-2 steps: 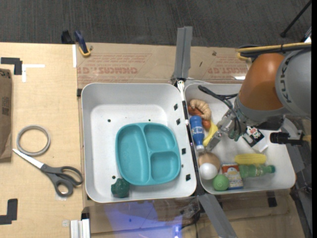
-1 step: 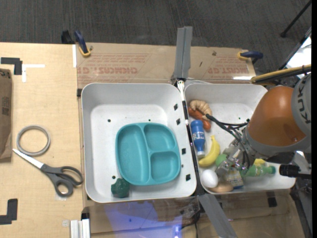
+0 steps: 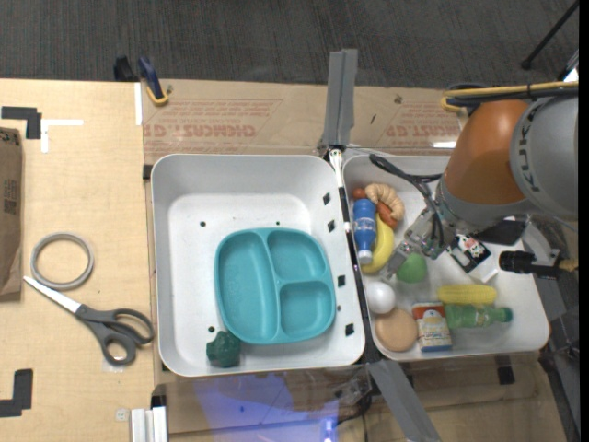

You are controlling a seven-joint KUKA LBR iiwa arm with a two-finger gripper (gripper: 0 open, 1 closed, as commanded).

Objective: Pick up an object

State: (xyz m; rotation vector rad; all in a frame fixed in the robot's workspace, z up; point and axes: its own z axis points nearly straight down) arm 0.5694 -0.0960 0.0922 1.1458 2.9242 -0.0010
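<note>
1. Across the right side of the surface (image 3: 83, 155), the grey arm (image 3: 552, 155) with its orange band (image 3: 488, 155) reached in over the right bin (image 3: 525, 334), covering that bin's far right corner.
2. Beside it, the left bin (image 3: 175, 247) held a teal divided plate (image 3: 274, 285) near its middle and a small dark green object (image 3: 222, 349) at its near left corner.
3. At the surface's left edge lay scissors (image 3: 101, 320) and a tape ring (image 3: 63, 260), well apart from both bins.
4. Along the right bin's left wall lay a banana (image 3: 379, 249) and a blue bottle (image 3: 364, 224), long axes running far to near; a yellow corn cob (image 3: 467, 294) and a green bottle (image 3: 477, 317) lay crosswise toward the near edge.
5. The tool (image 3: 414, 247) hung low over the bin's middle; whether its tips were spread or pressed together could not be told.
6. A small green ball (image 3: 412, 268) sat just on the near side of the tool, touching or almost touching it. It looked the likeliest target, so the coming move probably needed only a slight shift toward the near edge and down.
</note>
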